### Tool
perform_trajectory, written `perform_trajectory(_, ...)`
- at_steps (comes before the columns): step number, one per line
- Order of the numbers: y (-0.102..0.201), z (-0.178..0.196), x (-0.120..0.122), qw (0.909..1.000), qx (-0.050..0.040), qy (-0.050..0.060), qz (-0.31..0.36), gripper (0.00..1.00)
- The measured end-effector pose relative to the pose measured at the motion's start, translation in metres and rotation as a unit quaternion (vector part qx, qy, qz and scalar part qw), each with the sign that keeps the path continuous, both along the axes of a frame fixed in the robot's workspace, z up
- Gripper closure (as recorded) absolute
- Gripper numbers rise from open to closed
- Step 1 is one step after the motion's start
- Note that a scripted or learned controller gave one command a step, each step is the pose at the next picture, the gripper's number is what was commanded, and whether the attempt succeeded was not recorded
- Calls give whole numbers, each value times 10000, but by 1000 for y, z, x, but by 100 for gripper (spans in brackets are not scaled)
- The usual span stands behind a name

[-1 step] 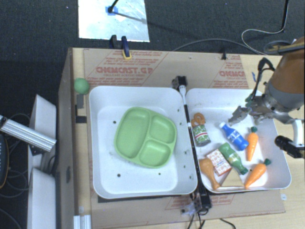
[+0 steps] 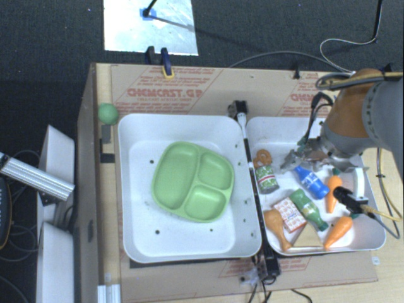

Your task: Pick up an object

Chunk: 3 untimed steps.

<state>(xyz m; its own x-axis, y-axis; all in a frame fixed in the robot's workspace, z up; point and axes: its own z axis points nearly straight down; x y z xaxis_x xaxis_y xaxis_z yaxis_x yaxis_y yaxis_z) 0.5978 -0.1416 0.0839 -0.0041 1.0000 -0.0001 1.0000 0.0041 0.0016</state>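
Observation:
My gripper (image 2: 300, 158) hangs low over the back of the right bin (image 2: 275, 129), just above and left of a blue bottle (image 2: 311, 181). Around the bottle lie a green bottle (image 2: 308, 209), two orange carrots (image 2: 332, 194) (image 2: 338, 230), a small labelled can (image 2: 267, 179), a brown round piece (image 2: 263, 158), a red-and-white box (image 2: 290, 215) and a tan drumstick (image 2: 276, 223). Nothing shows between the gripper's tips.
The left bin (image 2: 140, 232) holds a green divided plate (image 2: 192, 181). A divider rail (image 2: 249, 169) runs between the bins. A green ball (image 2: 107, 113) sits on the bench's back left corner. The arm (image 2: 356, 115) covers the right bin's back right.

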Motion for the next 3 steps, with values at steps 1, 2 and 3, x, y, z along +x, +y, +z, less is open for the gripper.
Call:
perform_trajectory(1,-1,11,1,10000,-5,-16,3,100)
perform_trajectory(2,12,96,-111,10000,-2,-2,-16,100)
perform_trajectory(3,30,172,-110,10000,-3,-18,-3,100)
